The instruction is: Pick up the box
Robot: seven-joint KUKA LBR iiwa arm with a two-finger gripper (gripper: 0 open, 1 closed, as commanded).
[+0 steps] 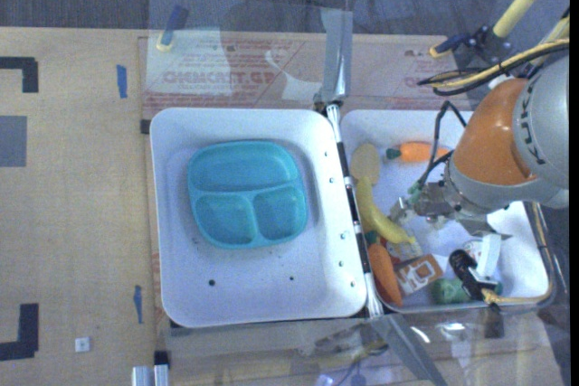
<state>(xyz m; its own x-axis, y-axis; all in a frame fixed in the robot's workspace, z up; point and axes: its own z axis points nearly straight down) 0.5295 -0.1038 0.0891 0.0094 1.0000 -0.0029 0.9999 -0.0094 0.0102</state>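
Bench [72, 221]: one, wooden, bearing both bins side by side; blue tape strips and black corner marks sat on its bare left part, probably as layout guides.
Bins: two. The left bin [172, 285] took up the middle of the view; the right bin [534, 249] sat touching it along a shared edge, under the arm.
Arm [493, 145]: one, reaching in from the right, its orange band over the upper half of the right bin. That put the wrist above the clutter, a likely stance for a downward pick.
Tray [247, 193]: one, teal, three compartments, lying flat in the left bin with nothing in it.
Gripper [432, 205]: one, hanging over the middle of the right bin, just right of the banana. Jaws: too blurred and hidden by the wrist to tell how they stood; nothing was seen between them.
Banana [378, 214]: one, yellow, lying along the right bin's left wall.
Carrots: two, one [416, 152] near the far wall, one [383, 274] at the near left corner.
Box [421, 271]: one, small, white and orange, flat on the floor by the near wall, touching the near carrot, below the gripper and apart from it. Not yet lifted.
Green thing [448, 290]: one, just right of the box.
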